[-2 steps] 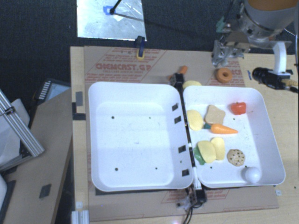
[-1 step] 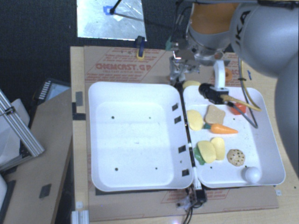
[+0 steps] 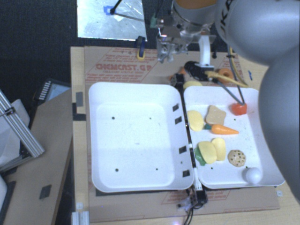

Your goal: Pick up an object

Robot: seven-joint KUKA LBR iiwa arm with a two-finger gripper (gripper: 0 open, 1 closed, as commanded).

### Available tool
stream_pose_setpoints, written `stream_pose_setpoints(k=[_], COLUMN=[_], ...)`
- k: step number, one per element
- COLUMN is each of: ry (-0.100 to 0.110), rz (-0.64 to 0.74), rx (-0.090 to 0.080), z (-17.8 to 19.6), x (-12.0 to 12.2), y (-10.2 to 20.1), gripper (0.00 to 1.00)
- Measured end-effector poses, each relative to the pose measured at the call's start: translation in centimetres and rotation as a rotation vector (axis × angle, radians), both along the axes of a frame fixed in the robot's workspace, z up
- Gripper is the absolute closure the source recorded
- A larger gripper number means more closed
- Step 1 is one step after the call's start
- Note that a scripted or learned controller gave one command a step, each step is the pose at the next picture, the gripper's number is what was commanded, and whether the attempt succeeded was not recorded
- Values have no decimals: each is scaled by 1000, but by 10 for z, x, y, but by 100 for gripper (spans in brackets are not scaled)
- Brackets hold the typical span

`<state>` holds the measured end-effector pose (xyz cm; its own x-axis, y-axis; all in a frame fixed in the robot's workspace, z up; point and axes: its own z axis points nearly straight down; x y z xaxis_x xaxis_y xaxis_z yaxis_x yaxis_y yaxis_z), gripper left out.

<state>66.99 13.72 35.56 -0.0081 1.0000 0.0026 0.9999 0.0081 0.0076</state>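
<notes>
Camera view: claw (image 3: 165,50) hangs beyond the bins' far edge, its state impossible to tell. Toy foods crowd the right bin (image 3: 267,170); carrot (image 3: 224,130) touches bread slice (image 3: 215,115), so a descent could nudge both and miss.

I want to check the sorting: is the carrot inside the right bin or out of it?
Inside. The carrot lies flat on the right bin floor, near the toast slice.

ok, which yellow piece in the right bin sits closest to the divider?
The pale yellow piece left of the tan bread slice; the lower yellow pair sits farther right.
</notes>
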Motion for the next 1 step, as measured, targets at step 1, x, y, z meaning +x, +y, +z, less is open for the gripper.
stream_pose_setpoints(k=[1], ry=[3], rz=[4], rx=[2], z=[28], x=[-13], y=[87], gripper=[100])
